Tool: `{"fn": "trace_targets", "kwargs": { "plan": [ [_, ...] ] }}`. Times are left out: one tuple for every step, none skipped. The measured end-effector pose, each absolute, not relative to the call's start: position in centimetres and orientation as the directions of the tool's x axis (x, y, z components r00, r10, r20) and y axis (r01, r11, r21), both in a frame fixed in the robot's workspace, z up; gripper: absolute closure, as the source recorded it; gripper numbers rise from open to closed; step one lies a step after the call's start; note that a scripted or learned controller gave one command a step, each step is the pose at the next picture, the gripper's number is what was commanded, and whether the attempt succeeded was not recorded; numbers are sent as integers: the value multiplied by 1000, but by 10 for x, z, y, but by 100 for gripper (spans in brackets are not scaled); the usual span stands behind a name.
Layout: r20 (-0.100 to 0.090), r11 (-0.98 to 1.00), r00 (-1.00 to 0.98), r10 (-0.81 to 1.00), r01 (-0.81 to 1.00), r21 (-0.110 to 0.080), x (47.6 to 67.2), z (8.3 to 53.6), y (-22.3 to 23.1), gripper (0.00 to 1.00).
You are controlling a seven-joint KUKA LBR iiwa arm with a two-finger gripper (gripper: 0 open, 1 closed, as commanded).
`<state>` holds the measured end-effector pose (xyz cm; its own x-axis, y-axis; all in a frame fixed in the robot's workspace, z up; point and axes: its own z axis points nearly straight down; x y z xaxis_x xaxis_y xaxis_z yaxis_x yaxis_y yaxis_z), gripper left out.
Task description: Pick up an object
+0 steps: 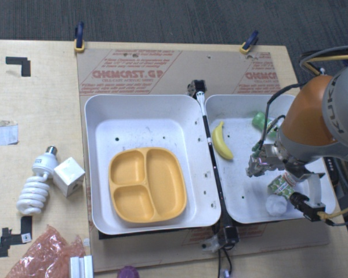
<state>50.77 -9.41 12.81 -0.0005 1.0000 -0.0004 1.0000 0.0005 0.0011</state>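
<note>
Right bin [243, 210], contents: one yellow banana [222, 141], lying lengthwise near the left wall, just beside the divider between the bins, open white floor on its right. One green object [259, 120] near the far wall, partly behind a cable. One green-and-white carton [282, 185] and one pale, crumpled item [275, 205], possibly clear plastic, near the front right corner, close together.

Hand [257, 168]: low over the right bin's middle, between banana and carton, nothing seen between its fingers; whether these are spread or closed cannot be told. Grey arm with orange band [313, 112] covers the bin's right edge.

Left bin [95, 155]: one yellow divided plate [147, 184], front centre, bare floor behind it.

Surface [35, 114], left of the bins: spiral light bulb [36, 184], white cube [69, 176] touching it, red mesh bag [46, 253] at the front edge.
</note>
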Motion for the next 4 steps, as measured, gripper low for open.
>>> {"fn": "trace_targets", "kwargs": {
  "plan": [
    [-1, 1, -1, 1000, 1000, 1, 548, 92, -169, 100],
    [-1, 1, -1, 1000, 1000, 0, 548, 92, -169, 0],
    [-3, 2, -2, 1000, 1000, 2, 549, 102, -169, 100],
    [-3, 2, -2, 1000, 1000, 2, 549, 102, -169, 0]
  ]
}}
